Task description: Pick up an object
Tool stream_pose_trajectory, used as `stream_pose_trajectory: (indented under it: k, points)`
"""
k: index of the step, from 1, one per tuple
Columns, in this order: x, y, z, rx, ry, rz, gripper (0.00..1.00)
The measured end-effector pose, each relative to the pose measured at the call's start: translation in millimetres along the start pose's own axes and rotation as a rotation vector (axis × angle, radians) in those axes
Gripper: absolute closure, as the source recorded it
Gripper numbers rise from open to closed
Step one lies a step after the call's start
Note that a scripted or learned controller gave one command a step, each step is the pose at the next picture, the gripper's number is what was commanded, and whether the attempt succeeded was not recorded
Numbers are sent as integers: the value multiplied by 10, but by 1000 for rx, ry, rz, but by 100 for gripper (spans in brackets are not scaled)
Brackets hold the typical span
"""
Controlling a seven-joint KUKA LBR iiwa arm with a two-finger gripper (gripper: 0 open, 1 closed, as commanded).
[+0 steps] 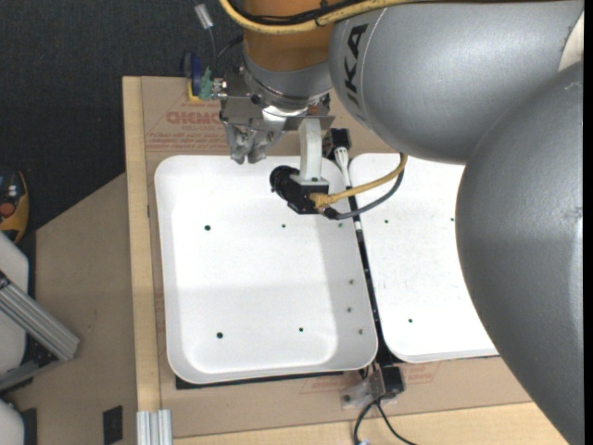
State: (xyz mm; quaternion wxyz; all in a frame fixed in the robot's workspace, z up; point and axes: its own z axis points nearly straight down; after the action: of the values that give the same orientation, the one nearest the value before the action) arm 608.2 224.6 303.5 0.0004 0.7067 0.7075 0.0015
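While the tool point(248, 148) hovers, no object lies beneath it.

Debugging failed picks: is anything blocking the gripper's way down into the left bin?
Nothing visible does. The gripper hangs over the left bin's far rim, bare white floor with small dark dots below. Which object it is after I cannot tell; the arm covers much of the right bin.
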Motion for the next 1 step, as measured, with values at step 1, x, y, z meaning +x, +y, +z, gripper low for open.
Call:
stream_pose_trajectory:
  k: [1]
  points:
    - [0,-142,-265,0,0,0,100]
